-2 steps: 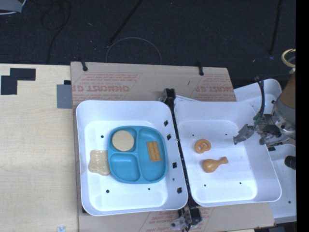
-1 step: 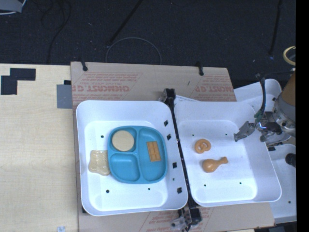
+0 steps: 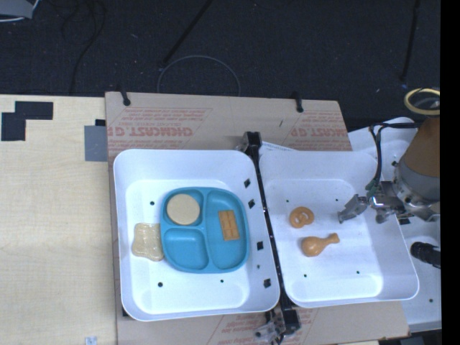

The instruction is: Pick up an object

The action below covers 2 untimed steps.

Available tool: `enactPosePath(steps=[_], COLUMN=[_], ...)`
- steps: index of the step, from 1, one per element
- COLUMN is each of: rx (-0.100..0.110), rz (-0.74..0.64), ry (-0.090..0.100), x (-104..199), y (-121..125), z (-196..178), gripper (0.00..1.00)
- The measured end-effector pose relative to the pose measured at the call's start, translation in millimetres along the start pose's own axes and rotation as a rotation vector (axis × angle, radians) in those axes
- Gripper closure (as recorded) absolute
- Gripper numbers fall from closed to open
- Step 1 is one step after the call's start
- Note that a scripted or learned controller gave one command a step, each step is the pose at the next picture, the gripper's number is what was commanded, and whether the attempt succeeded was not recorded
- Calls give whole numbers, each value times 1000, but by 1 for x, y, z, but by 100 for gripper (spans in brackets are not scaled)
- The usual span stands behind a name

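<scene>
In the right bin lie a small brown pretzel-shaped piece and, just below it, a tan drumstick-shaped piece. My gripper hovers over the right side of that bin, to the right of the pretzel and apart from both pieces. Its fingers stand open with nothing between them. The grey arm comes in from the right edge.
The left bin holds a blue divided tray with a round tan disc and an orange rectangular cracker. A pale bread-like piece lies beside the tray's left edge. A black divider runs between the bins.
</scene>
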State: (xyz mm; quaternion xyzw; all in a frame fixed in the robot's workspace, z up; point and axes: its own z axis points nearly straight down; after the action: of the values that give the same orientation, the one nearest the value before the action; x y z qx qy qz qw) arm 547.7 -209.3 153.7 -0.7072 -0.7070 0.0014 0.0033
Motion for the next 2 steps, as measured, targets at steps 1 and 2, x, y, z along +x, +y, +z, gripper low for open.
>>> enactPosePath(steps=[1,2], rx=[0,-3], rz=[0,3], ry=[0,-1], x=[0,0], y=[-5,-5], z=[63,66], gripper=[0,0])
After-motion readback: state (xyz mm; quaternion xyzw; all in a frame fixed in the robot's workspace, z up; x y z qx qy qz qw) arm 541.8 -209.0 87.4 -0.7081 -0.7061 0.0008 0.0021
